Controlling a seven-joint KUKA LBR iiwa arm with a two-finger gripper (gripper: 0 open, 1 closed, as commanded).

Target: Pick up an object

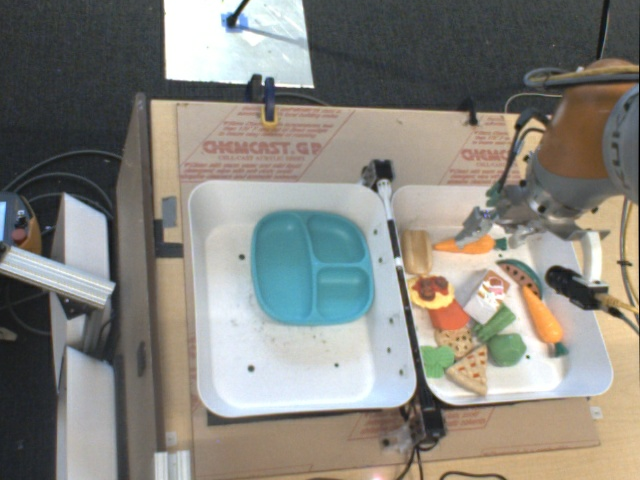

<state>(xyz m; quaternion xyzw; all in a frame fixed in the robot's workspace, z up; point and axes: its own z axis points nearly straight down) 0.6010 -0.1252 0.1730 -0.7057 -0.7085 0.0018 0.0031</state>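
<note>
The right bin [580, 373] holds a pile of toy food. My gripper [478, 232] hangs low over the bin's far part, directly above an orange carrot-shaped piece [458, 248] that lies sideways. Whether it touches that piece is unclear. Nearer the front lie a second carrot [543, 318], a pizza slice [468, 373], a green lump [507, 348], a red and yellow piece [431, 290], a beige bread piece [416, 251] and a small white box [491, 290].
A teal divided plate [312, 268] lies in the left bin [225, 368]. A ridge with a black clamp [378, 174] at its far end separates the bins. The arm's grey body [580, 168] looms over the right bin's far right corner.
</note>
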